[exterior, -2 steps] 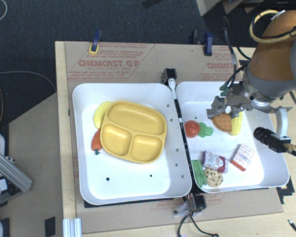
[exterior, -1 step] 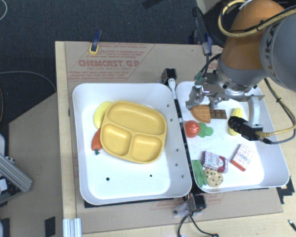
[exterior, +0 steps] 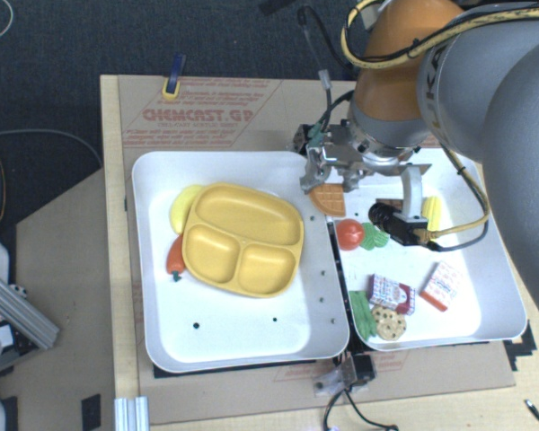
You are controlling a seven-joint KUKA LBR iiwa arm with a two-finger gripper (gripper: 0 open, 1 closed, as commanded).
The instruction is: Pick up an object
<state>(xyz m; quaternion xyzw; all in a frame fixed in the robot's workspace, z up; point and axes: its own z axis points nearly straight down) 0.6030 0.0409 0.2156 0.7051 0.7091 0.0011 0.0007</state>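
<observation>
The likeliest failure from here was a miss on the waffle (exterior: pixel 329 201). It lay flat in the far left corner of the right bin (exterior: pixel 490 299), close against the wall that bin shared with the left bin (exterior: pixel 162 321). A thin, flat piece tucked by a wall offers little edge to bite. In my judgement the pincer (exterior: pixel 328 178) could strike the rim, or slide over the top and come away with nothing.

A push rather than a grip could also shove the waffle into the tomato (exterior: pixel 349 233), which sat just on its near side, touching or almost so. Being round, the tomato would likely roll. A green piece (exterior: pixel 375 237) lay just right of the tomato, so a badly placed close might catch the wrong thing. The yellow plate (exterior: pixel 242 241) in the left bin was well apart and at no risk.

The arm (exterior: pixel 485 88) reached in from the right, its orange band (exterior: pixel 404 25) uppermost and the wrist turned down over that far corner. The pincer hung directly over the waffle's far edge and looked low, though whether it touched the waffle could not be told. Whether it stood apart or together could not be told either, as the slant of the view and the crowd of metal there hid it. Nothing showed clamped in it.
</observation>
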